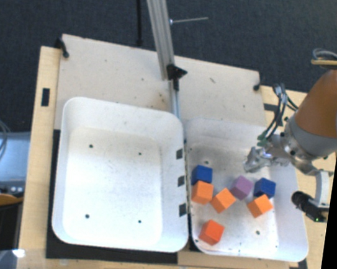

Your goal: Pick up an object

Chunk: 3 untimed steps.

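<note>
The right bin holds seven small cubes in a cluster. The gripper hovers over the bin's far part, nothing visibly between its fingers; whether they're parted, I cannot tell. The purple cube lies just below it.

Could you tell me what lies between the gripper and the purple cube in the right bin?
Nothing: in the camera view, a short bare stretch of white bin floor separates the gripper from the purple cube below it.
</note>
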Tool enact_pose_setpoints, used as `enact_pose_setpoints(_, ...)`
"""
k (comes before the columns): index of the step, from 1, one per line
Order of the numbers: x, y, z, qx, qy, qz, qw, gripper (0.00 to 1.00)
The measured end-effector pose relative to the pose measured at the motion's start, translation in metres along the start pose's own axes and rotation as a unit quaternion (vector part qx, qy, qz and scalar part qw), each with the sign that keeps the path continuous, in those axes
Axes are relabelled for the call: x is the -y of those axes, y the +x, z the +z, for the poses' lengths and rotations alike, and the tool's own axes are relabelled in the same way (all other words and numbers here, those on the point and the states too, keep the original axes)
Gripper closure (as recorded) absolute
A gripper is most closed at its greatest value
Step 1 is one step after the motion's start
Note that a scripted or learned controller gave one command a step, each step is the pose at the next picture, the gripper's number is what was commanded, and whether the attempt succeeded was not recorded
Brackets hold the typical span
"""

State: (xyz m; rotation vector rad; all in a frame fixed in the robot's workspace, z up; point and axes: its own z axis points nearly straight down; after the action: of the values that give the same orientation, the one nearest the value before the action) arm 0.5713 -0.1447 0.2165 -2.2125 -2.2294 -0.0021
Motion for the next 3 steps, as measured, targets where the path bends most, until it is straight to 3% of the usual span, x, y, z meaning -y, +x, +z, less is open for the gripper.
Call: enact_pose_setpoints(3, -0.056, 0.163, -0.001, 0.000, -0.001, 0.000, 1.0000, 1.00)
